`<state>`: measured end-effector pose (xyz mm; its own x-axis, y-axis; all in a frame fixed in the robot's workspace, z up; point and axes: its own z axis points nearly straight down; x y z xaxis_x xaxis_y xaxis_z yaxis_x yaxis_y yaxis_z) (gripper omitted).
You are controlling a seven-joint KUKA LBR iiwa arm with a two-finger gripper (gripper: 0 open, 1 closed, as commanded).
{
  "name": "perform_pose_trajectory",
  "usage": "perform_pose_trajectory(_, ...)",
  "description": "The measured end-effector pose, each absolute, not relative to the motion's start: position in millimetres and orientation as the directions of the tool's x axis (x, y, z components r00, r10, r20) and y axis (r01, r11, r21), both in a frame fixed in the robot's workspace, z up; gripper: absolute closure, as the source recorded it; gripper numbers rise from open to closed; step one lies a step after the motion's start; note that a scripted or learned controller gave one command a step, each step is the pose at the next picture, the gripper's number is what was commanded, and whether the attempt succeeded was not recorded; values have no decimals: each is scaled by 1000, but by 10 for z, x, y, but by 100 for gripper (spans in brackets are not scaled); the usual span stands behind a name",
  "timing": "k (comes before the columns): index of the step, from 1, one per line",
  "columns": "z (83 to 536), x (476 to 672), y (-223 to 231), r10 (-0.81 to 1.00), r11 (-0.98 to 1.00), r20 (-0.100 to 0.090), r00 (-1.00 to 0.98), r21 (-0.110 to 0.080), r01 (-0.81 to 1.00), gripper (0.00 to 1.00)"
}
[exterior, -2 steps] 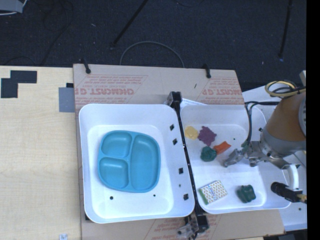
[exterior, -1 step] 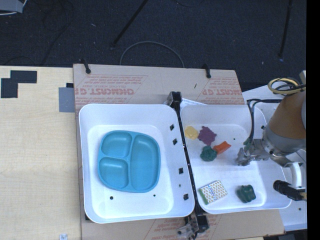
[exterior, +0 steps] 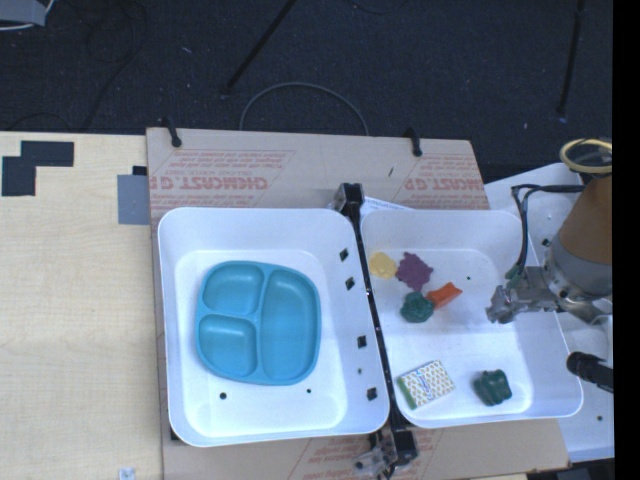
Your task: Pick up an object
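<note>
Toys [exterior: 415, 288] lie in right bin [exterior: 470, 393]; gripper [exterior: 500, 306] nearby, grip state unclear

— What does the arm [exterior: 590, 233] look like beside the right bin [exterior: 500, 230]?
— A rounded tan-orange segment above a grey collar.
— And the gripper [exterior: 500, 306] over the bin's right rim?
— Grey metal, angular, with dark cables looping just above it.

Blue divided plate [exterior: 259, 322] in left white bin [exterior: 180, 268], cardboard sheet [exterior: 300, 168] beneath
</note>
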<state>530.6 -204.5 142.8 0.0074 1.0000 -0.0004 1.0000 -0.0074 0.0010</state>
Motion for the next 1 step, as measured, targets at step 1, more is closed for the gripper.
perform_pose_trajectory(1, 1913, 5363, -1968, 1000, 2, 0, -2, 3, 1000, 100)
